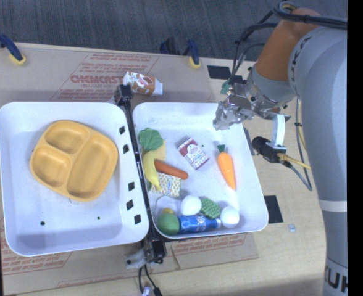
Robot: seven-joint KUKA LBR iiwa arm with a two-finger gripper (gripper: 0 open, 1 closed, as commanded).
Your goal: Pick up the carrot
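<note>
Above right bin's far rim, tool w/ grip state unclear, carrot near.

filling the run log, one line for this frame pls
stage: approach | gripper: above right bin's upper right edge, nothing between fingers | orange toy carrot with green top: lying in right bin, untouched

The carrot lies with bare floor around it; small carton nearby, two eggs below

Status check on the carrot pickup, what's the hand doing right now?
Hand above right bin's far edge, holding nothing. Carrot lying loose in right bin, just below hand. Red-white packet beside it, not touching.
</note>
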